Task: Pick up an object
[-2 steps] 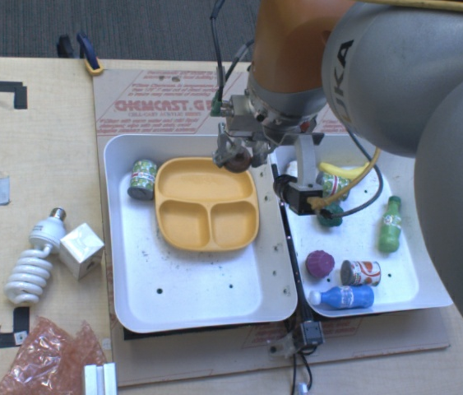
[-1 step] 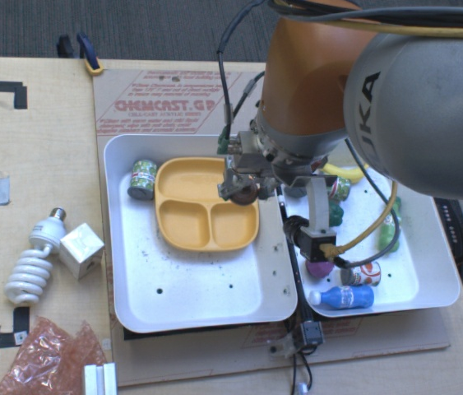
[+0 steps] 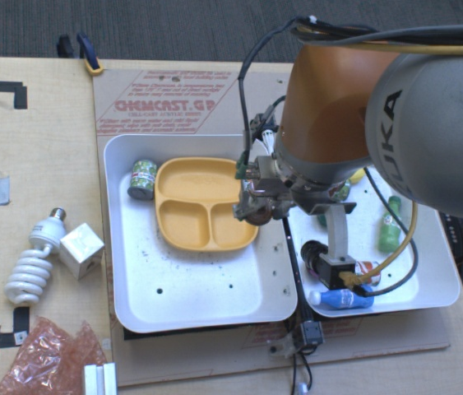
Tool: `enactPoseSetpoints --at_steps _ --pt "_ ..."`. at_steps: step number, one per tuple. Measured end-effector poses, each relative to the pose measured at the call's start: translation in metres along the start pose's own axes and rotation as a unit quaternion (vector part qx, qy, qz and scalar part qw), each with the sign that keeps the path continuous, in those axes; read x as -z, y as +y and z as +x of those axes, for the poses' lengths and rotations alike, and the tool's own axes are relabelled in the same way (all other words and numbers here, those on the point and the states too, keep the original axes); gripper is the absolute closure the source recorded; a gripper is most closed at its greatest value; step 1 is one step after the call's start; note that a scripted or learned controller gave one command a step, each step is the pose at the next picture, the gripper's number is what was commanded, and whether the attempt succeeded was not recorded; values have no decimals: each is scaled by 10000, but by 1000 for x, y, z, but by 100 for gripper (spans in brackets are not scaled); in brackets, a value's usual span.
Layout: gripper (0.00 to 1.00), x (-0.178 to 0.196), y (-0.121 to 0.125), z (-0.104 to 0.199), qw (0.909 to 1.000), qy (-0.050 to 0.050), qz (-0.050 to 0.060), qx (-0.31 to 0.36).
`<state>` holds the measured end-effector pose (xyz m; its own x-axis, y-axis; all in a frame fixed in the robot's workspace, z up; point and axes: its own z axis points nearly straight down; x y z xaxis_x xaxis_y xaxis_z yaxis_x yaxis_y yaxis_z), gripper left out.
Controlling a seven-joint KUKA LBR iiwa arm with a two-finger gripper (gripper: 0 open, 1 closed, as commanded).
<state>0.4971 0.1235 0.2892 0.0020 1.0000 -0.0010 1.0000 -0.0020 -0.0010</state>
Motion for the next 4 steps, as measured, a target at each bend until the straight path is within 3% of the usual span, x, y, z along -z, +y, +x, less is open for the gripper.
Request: enactPoseSetpoints --at_steps 1,2,3,4 --pt "100 -7 7 -24 10000 -1 4 -2" --pt "100 -16 19 25 10000 -1 -4 13" --pt "100 -6 -3 4 10000 1 1 1" --pt "100 31 27 -51 10000 -1 -11 10"
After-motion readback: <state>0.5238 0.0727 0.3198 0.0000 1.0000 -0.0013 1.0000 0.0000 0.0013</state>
